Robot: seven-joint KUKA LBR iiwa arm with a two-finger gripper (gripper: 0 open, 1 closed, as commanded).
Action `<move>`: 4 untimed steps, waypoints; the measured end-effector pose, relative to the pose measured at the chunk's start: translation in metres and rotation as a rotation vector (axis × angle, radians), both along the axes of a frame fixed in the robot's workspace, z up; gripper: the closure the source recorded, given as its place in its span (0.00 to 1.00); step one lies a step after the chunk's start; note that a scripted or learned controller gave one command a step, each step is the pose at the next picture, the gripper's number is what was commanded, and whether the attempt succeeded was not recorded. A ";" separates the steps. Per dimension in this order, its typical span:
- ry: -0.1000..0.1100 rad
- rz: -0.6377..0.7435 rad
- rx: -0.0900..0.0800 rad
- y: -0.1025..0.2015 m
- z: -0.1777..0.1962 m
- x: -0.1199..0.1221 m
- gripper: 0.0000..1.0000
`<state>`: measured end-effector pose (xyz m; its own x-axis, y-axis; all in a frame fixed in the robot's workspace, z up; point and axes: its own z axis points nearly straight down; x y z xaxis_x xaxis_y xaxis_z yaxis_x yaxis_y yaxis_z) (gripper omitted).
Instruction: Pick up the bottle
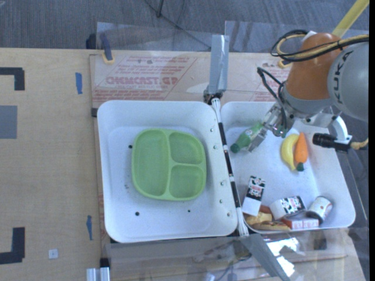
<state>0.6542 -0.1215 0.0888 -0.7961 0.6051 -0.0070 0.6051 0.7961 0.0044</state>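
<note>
A small green bottle (244, 139) lies tilted in the right bin (328, 180), close to that bin's left wall, with its cap pointing lower left. My gripper (261, 133) reaches in from the right under the orange band, at the bottle's upper right end. One finger (268, 122) shows above the bottle's body and the other (256, 143) below it. The fingers are closed against the bottle, which sits between them.
A yellow banana (287, 151) and an orange carrot (300, 149) lie just right of the gripper. Small cartons (254, 193) and a can (320, 206) crowd the bin's front edge. The left bin (117, 215) holds a green divided plate (169, 164).
</note>
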 end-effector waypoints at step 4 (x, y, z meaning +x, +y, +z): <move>-0.020 0.239 -0.004 0.023 0.015 -0.044 1.00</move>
<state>0.6099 -0.0983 0.1037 -0.9165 0.3991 -0.0266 0.3989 0.9169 0.0110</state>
